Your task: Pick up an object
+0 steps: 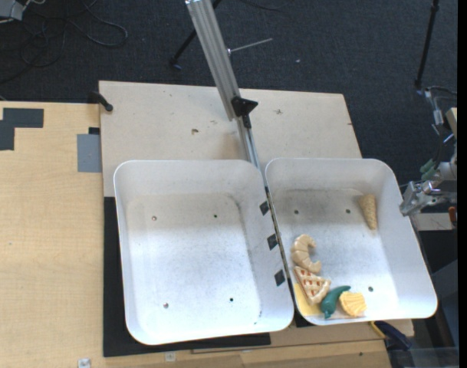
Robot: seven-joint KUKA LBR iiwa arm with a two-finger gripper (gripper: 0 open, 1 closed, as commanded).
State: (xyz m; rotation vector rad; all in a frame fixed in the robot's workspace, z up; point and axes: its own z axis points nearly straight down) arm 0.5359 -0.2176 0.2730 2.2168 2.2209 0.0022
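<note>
Where pale wood grain shows at far left, bare bench [41,228] with grey and dark patches. Next along, left bin [179,244], white, shallow, speckled with small dark holes. Behind the bins, slanting up and away, an aluminium rail [218,60] with a black bracket partway down. Between the bins, a thin divider [270,240] carrying black clips.

Then right bin [398,282], holding all the toys. Just beside the divider, a beige croissant [304,253]. Touching its lower end, a waffle wedge [313,286] with a red grid. Pressed against that wedge, a green piece [333,296], and touching the green piece, a yellow piece [353,303] near the front rim. Well apart from that cluster, up by the right wall, a tan cone [369,210] lying alone, with open floor all round it.

At far right, outside the bin and beyond its right rim, the hand [422,194], about level with the cone, touching no toy. Cannot tell whether spread or pressed together. Nearest toy: the cone, with the bin wall between.
</note>
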